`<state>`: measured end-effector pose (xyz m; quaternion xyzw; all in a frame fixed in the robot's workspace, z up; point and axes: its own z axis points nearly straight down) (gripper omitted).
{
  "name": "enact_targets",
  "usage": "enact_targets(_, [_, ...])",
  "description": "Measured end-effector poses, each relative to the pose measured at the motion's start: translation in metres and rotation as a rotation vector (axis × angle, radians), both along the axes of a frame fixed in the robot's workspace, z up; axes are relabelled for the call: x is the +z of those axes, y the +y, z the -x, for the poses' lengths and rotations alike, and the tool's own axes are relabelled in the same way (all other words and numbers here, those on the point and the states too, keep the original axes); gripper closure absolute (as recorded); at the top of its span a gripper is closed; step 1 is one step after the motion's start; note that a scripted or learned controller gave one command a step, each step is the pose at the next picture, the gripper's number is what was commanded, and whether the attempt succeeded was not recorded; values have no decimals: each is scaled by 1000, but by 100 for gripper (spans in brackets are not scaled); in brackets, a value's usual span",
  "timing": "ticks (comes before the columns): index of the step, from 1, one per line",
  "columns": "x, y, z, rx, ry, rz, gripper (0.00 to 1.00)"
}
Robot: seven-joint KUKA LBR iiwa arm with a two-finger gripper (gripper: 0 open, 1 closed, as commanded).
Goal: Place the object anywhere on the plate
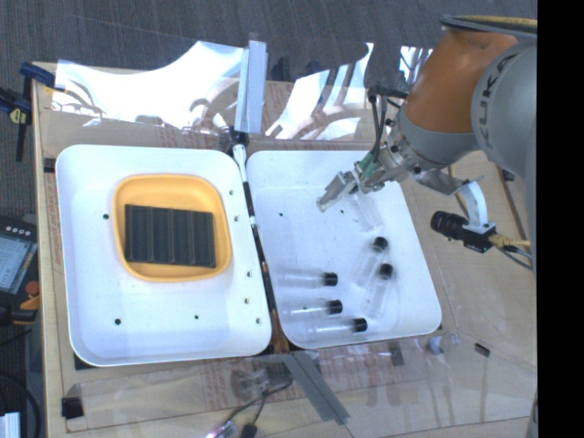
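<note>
Here, on your left, the left bin (82,245) holds a yellow plate (170,194) with a dark ribbed insert (172,235) at its middle. Moving right, the right bin (283,181) carries five clear vials with black caps: three lie along its near edge (319,308), and two more (374,263) sit just above them toward the right wall. None of them touches the plate. Farther right, the gripper (339,190) hangs over the upper part of that bin, with nothing visible between its tips. Whether it is open or closed you cannot tell from here. The arm (465,89) enters from the right.
</note>
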<state>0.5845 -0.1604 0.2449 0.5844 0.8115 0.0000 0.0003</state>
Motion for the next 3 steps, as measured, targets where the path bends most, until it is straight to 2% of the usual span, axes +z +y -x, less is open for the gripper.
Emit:
enact_targets(1, [39,32,-44,238,0,0,0])
enact_targets(2, [5,71,-45,631,2,0,0])
enact_targets(3, [-17,94,-25,917,2,-1,0])
